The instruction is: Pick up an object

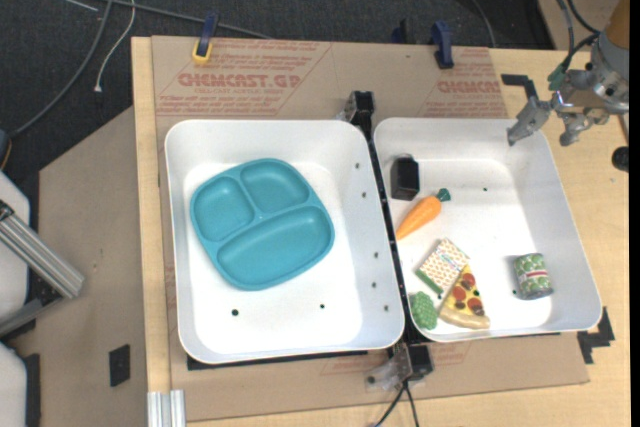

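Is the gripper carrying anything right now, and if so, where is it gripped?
Nothing is held. The gripper hangs open over the right bin's far right corner, apart from the carrot and can.

Fingers (524, 123) spread, nothing between

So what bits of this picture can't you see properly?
- Arm: cut off by the camera view's right edge.
- Gripper: too small and blurry to tell its grip.
- Small can: label too tiny to read.
- Black block: too dark to tell what it is.
- Green thing beside the pizza slice: too small to name.
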Controlling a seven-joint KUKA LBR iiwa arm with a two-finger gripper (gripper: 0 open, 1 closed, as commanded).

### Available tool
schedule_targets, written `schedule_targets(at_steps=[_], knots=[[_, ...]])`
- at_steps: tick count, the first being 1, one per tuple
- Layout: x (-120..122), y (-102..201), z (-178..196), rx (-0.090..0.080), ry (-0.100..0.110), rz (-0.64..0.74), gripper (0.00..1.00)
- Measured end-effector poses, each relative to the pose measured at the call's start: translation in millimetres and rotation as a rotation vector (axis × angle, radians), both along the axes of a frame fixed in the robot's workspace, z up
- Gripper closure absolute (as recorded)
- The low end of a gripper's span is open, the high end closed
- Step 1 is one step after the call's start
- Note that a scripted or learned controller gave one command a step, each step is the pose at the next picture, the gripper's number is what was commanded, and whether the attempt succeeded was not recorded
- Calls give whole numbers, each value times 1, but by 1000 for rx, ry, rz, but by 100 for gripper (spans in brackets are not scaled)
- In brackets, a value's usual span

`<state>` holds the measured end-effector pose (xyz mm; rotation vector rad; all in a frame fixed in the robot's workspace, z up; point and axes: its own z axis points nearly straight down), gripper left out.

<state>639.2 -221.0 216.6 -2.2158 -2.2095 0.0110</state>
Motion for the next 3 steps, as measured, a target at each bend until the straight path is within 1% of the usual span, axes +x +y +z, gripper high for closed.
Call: schedule_targets(at_steps=[1, 2, 3], knots=[[3, 1, 9, -4, -14, 3, 0], [-2, 6, -36, -2, -9, 3, 0], [-2, 8, -78, -2, -8, 4, 0]])
